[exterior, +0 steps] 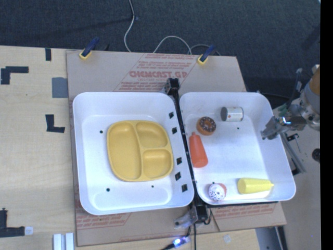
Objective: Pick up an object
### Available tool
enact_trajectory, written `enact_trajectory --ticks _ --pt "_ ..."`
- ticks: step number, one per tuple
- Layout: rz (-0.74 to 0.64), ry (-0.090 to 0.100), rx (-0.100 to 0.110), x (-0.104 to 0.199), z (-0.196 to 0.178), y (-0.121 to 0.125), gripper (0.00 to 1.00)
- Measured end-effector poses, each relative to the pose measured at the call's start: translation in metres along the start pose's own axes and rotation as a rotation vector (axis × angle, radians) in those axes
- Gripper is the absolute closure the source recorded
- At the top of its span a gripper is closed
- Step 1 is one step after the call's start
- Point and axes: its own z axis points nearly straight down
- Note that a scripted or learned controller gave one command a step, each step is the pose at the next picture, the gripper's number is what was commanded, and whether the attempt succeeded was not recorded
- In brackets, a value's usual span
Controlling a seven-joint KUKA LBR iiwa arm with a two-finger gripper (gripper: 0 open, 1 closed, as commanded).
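While pincer hovers, donut touches bottle.

At the right bin's outer rim we see our grey metal gripper, an orange band above.

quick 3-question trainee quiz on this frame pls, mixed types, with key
1. True or false: the yellow divided plate lies in the same bin as the orange bottle.
2. Which item lies nearest the right bin's near right corner? A) donut B) yellow block C) grey can
3. Fill in: the gripper sits over the right bin's ___ rim.

Key:
1. False. The plate is in the left bin, the bottle in the right one.
2. B.
3. Right; nothing shows between its fingers.
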Motion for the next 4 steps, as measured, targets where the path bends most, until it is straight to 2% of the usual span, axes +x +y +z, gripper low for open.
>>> enact_trajectory --ticks 2,3,4 --pt "-0.004 0.003 0.005 0.102 -0.002 0.014 1.00" --pt "-0.006 0.003 0.004 0.156 -0.007 0.034 1.00" --pt "-0.005 0.003 0.006 0.217 0.003 0.048 1.00"
